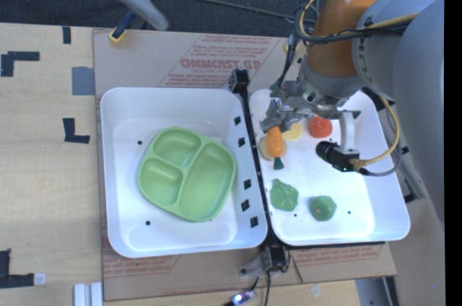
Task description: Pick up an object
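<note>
My gripper (pixel 277 121) hangs over the upper left part of the right bin (pixel 375 225). Directly below its tip lies an orange carrot (pixel 275 144) with a green stem end pointing toward the front; whether they touch I cannot tell. A small yellow piece (pixel 292 130) sits just right of the carrot. Partly tucked under the wrist, a red tomato-like piece (pixel 320 127) lies further right. Toward the front of this bin rest a leafy green piece (pixel 284 195) and a round green piece (pixel 323 207).
The left bin (pixel 119 124) holds a light green divided plate (pixel 188 173). A black divider rail (pixel 249 153) runs between the two bins. The bulky grey arm (pixel 411 73) covers the right bin's far right side.
</note>
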{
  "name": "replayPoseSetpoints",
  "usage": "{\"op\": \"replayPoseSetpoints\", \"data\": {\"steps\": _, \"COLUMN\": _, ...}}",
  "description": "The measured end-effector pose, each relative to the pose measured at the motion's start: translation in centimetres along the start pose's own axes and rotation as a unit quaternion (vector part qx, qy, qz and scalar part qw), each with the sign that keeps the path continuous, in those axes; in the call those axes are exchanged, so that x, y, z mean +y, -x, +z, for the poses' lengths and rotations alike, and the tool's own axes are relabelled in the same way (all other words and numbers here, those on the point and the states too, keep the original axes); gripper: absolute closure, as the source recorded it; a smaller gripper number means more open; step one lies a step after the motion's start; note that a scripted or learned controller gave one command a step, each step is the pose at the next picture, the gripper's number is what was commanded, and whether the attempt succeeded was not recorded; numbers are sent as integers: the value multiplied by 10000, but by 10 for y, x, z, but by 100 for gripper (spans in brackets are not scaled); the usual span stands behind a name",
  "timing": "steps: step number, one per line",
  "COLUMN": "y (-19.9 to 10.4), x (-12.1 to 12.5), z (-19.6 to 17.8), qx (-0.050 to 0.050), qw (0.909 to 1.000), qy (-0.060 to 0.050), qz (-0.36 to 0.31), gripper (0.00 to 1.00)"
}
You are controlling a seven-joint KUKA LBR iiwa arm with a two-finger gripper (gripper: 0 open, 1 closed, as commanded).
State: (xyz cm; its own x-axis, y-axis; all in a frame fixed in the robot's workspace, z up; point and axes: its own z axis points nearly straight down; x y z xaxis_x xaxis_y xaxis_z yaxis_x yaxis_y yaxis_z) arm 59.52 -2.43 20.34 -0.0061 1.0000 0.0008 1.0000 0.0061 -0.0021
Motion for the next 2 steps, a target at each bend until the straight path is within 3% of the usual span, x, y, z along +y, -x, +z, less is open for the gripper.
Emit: {"op": "replayPoseSetpoints", "data": {"steps": 2, "y": -103, "x": 20, "z": 6, "qx": 2, "qw": 10000, "qy": 2, "qz": -2, "gripper": 100}}
